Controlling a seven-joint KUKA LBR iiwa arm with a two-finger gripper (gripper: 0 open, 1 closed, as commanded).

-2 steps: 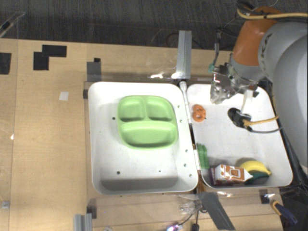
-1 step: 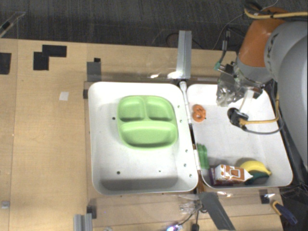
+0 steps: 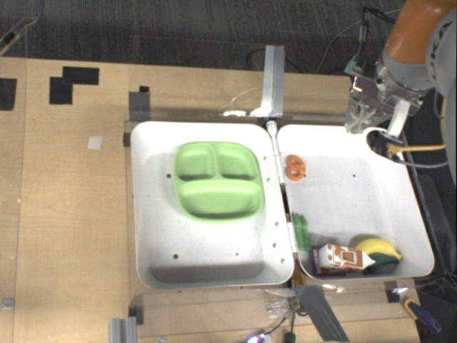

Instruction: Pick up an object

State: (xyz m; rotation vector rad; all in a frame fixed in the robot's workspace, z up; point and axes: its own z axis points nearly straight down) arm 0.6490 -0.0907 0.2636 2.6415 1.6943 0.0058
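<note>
the objects for picking sit in the right bin (image 3: 400,191): a small orange pretzel-shaped piece (image 3: 295,167) lies near the bin's left wall toward the far side, apart from everything else; a green item (image 3: 300,231) rests against the same left wall closer to the near end; and along the near wall a brown and white carton (image 3: 341,259) lies on its side, touching a yellow banana (image 3: 378,248) that rests just to its right, with something dark green or black (image 3: 386,264) tucked under the banana's near edge, too hidden to identify. the left bin (image 3: 153,191) holds a green divided plate (image 3: 217,179) with three compartments, sitting roughly in the middle and slightly toward the far side. the gripper (image 3: 365,116) hangs at the far right corner of the right bin, over its rim, well apart from all of the objects; nothing is seen between its fingers, and whether they are spread or closed cannot be told from this angle. the arm's orange band (image 3: 421,20) shows above it at the upper right, with cables trailing beside the bin.
</note>
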